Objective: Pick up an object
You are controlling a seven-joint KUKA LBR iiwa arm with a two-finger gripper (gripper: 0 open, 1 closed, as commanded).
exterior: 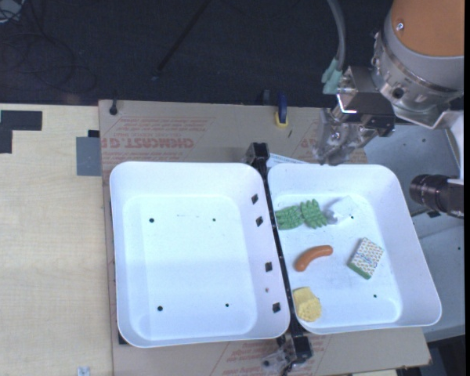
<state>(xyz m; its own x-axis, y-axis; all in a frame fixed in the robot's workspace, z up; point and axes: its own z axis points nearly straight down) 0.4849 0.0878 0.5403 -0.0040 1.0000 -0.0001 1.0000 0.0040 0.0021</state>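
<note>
The right bin (407, 210) holds a green ridged toy (301, 214) near its left wall, an orange sausage (313, 258) in the middle, a green-and-white sponge block (366, 258) to the right, and a yellow lumpy piece (306, 305) at the front left. My gripper (338, 152) hangs above the bin's back rim, well above and behind the green toy. Nothing shows between its fingertips. Motion blur hides how the fingers stand.
The left bin (129, 210) lies beside the right one, with a black divider (268, 241) of clips between them. A cardboard sheet (180, 128) lies under both bins. A yellow-and-blue clamp (281, 110) stands at the back edge.
</note>
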